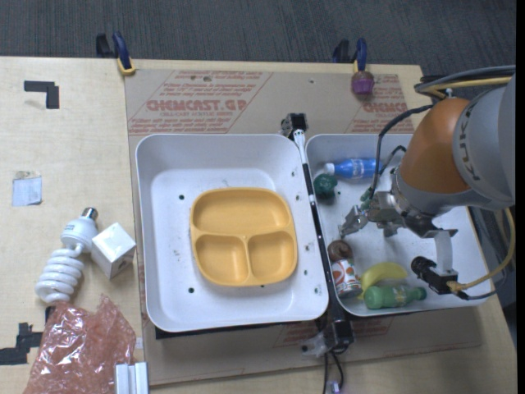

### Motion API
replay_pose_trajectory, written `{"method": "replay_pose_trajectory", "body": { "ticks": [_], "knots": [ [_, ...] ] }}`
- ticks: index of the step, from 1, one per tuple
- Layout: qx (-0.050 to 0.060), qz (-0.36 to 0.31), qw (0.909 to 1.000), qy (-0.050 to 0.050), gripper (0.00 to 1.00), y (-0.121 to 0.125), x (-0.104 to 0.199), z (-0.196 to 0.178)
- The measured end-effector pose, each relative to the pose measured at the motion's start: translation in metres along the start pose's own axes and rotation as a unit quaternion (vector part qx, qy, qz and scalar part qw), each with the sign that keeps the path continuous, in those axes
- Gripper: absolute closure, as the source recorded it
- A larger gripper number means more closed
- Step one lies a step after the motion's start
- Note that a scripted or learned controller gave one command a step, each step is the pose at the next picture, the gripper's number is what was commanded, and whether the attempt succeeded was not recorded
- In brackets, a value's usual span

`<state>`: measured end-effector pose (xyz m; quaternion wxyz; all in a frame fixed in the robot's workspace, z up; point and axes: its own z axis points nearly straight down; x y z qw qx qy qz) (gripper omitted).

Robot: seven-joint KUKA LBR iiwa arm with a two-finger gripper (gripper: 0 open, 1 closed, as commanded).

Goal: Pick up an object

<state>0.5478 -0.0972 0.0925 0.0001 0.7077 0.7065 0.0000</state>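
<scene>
A bench seen from above, holding two shallow white bins side by side. Far to the pincer's left, outside the bins, a spiral light bulb (66, 257) and a small white cube (113, 249) lie on the bench. Nearer, still to its left, the left bin (164, 220) holds a yellow divided plate (244, 236). The pincer (354, 222) hangs over the right bin (472, 253), at the end of a grey arm with an orange band (435, 158) reaching in from the right. I cannot tell how the pincer's tips stand, and nothing is seen between them.

The things to choose from lie around it: a dark green ball (326, 186) and a blue-labelled bottle (353, 169) above and just left, a small can (344, 276) below and slightly left, a banana (384, 273) and a green bottle (394, 296) below it.

By my judgement this is the approach step, nothing yet picked. The next move calls for settling on one thing, perhaps the can or banana close below, coming down squarely over it, and closing.
</scene>
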Motion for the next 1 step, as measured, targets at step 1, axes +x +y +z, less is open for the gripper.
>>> {"method": "replay_pose_trajectory", "body": {
  "ticks": [1],
  "knots": [
    [0.000, 0.000, 1.0000, 0.000, 0.00, -0.0383, -0.0040, 0.0000]
  ]
}}
